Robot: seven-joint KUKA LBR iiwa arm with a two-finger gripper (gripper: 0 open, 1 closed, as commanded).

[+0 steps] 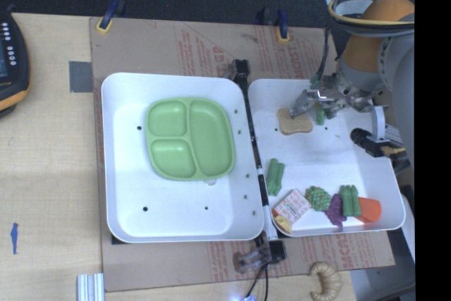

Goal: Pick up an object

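My tool (315,101) hangs over the right bin's (310,158) far end, its fingertips too small and blurred to read. My arm (377,46) runs off the right edge. The tan croissant-shaped piece (325,281) is cut by the bottom edge, the black-and-orange handset (10,60) by the left.

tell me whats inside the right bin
The right bin holds a tan bread-like piece just below the gripper, a green vegetable, and at its near edge a small packet, grapes and a carrot. The arm covers the far right corner.
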